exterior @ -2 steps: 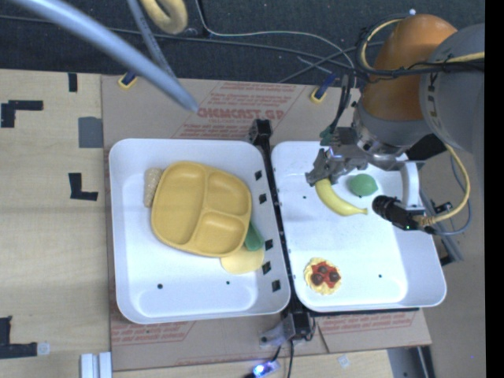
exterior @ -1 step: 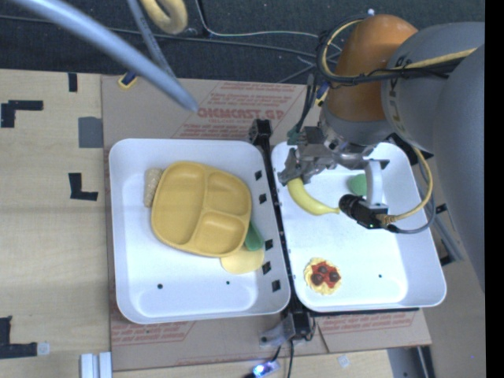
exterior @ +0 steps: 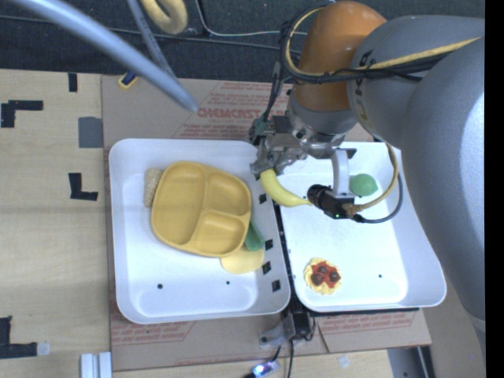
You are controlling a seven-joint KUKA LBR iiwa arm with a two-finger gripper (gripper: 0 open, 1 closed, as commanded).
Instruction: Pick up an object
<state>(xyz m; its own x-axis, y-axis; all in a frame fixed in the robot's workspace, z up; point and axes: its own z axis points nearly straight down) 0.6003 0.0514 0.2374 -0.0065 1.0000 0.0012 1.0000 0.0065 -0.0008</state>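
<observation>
My gripper (exterior: 266, 166) hangs over the rim between the two bins, near their far end. A yellow banana (exterior: 285, 194) has its upper end between the fingers and slants down to the right, over the left edge of the right bin (exterior: 409, 290). The gripper is shut on that end of the banana. The wrist hides the fingers' upper part.
The left bin (exterior: 134, 290) holds a yellow divided plate (exterior: 201, 209), a tan piece (exterior: 151, 186) at the plate's left, and a green item (exterior: 253, 239) and a pale yellow item (exterior: 242, 261) at its lower right. The right bin holds a green round thing (exterior: 363, 184) and a small pizza toy (exterior: 322, 275).
</observation>
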